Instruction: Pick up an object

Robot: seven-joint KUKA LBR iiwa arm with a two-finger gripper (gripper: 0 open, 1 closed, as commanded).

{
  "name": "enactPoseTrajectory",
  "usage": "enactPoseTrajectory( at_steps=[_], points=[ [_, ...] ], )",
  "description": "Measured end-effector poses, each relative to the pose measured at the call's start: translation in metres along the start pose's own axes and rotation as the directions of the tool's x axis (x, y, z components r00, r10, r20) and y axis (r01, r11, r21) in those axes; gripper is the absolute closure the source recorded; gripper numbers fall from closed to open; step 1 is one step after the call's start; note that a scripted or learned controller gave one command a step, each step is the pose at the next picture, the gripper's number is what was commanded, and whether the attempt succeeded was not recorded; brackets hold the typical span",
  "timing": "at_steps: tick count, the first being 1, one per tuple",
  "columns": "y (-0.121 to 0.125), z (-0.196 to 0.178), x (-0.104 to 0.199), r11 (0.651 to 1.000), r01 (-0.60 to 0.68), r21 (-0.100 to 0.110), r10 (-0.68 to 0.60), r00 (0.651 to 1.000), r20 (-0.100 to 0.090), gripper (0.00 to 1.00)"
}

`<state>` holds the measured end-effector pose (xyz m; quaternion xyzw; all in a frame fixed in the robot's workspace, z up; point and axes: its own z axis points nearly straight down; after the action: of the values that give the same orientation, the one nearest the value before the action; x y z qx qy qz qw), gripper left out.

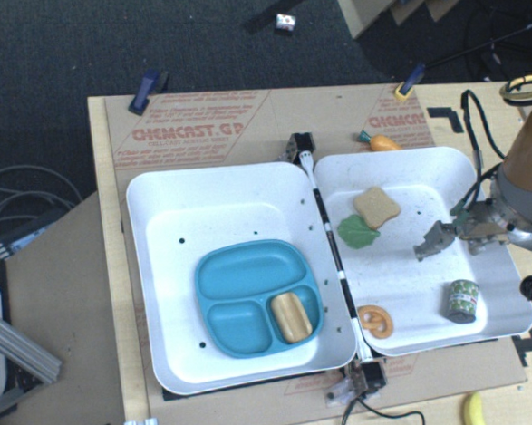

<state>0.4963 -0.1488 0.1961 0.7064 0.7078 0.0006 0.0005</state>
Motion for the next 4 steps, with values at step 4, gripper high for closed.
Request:
enactPoseTrajectory(
  at_steps=[4],
  points=[
    [-0.018, 0.088, -0.074, 1.000, -0.003, 0.003, 0.003, 1.000, -0.001, 0.00]
  ],
)
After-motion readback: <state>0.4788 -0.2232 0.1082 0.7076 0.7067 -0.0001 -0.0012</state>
